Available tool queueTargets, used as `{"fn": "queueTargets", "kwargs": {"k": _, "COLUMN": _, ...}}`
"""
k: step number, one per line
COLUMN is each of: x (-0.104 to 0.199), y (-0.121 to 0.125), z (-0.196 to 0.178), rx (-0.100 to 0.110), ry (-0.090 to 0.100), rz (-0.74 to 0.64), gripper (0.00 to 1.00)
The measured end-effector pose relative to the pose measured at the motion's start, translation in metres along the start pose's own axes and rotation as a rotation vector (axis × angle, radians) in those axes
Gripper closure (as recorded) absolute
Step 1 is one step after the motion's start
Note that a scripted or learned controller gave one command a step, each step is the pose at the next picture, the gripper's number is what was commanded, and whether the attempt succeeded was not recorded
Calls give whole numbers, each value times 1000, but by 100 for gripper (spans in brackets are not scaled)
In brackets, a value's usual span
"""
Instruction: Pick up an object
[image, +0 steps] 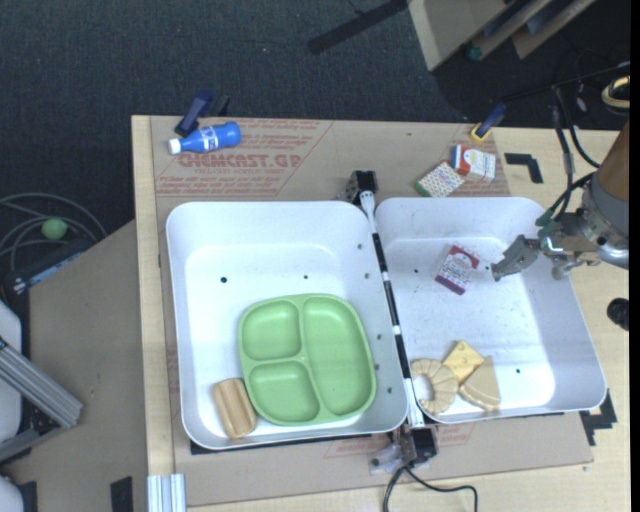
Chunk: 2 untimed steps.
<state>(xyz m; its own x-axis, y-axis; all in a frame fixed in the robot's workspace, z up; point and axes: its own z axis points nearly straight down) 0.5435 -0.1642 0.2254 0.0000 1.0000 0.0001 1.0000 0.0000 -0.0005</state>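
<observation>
A wooden bench (150, 330), seen from above at a slant, carried two shallow white plastic bins side by side. The left bin (200, 240) held a pale green plastic divided plate (305, 358) toward its near edge, with a small tan ridged block (234, 407) touching the plate's near left corner.

In the right bin (570, 340), a small red and white packet (457, 269) lay near the far edge, and a cluster of tan and yellow toy food pieces (458, 378) sat in the near left corner.

The grey two-finger gripper (512, 258) reached in over the right bin's far right part, its tip just beside the packet but apart from it. Whether its fingers were open or closed could not be told, and nothing showed between them.

On the bench beyond the bins lay a blue and white bottle (206, 138) at the far left, and small patterned cards (456, 172) at the far right.

The task appeared barely begun: no object was lifted, and the grasp and raise were left to do. The packet seemed the likeliest target.
</observation>
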Motion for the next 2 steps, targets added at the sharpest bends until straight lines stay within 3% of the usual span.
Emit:
{"fn": "queueTargets", "kwargs": {"k": 1, "x": 15, "y": 57, "z": 73, "rx": 1, "ry": 0, "rz": -1, "gripper": 0}}
{"fn": "queueTargets", "kwargs": {"k": 2, "x": 15, "y": 88, "z": 140, "rx": 1, "ry": 0, "rz": -1, "gripper": 0}}
